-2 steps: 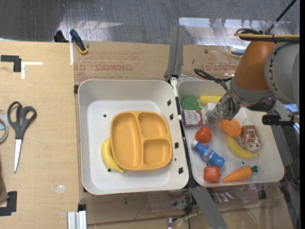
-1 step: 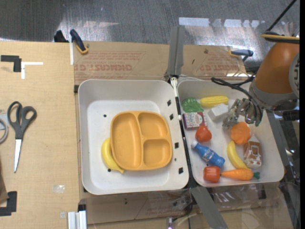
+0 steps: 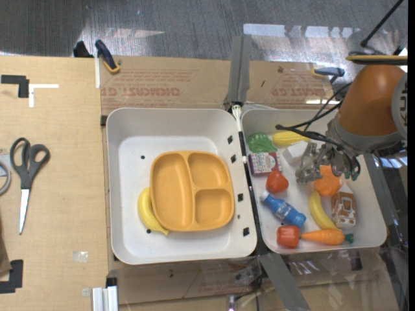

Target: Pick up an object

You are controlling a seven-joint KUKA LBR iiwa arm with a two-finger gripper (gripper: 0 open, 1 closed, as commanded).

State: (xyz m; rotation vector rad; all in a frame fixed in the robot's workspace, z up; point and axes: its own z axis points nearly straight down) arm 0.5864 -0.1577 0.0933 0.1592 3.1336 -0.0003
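The tabletop [image 3: 52, 225] is carrying two shallow white bins side by side, with cardboard lying under them. The left bin [image 3: 123, 238] is holding an orange divided plate [image 3: 192, 190], and a yellow banana [image 3: 148, 214] is lying just beside the plate's left edge, partly tucked under it. The right bin [image 3: 369, 235] is holding a scatter of toy foods. The grey arm with its orange band [image 3: 371, 102] is reaching in over the right bin from the right, and the tool [image 3: 312, 167] is hanging low in the middle of that bin; whether it is released or clenched cannot be told, since cables and metal parts are blurring together there.

A pair of scissors [image 3: 27, 173] is lying on the bare wood well to the left of the bins.

In the right bin, a yellow corn cob [image 3: 290, 138] is lying near the top, with a green leafy piece [image 3: 260, 142] and a small pink box [image 3: 262, 162] just beside it. A second banana [image 3: 319, 211] is lying beside a carton [image 3: 343, 209]. An orange carrot [image 3: 322, 236] is resting along the bottom wall, a red tomato [image 3: 288, 236] touching its left end. A blue bottle [image 3: 284, 210] is lying tilted in the middle, below a red pear-shaped fruit [image 3: 277, 182]. An orange piece [image 3: 327, 183] is sitting just right of the tool.
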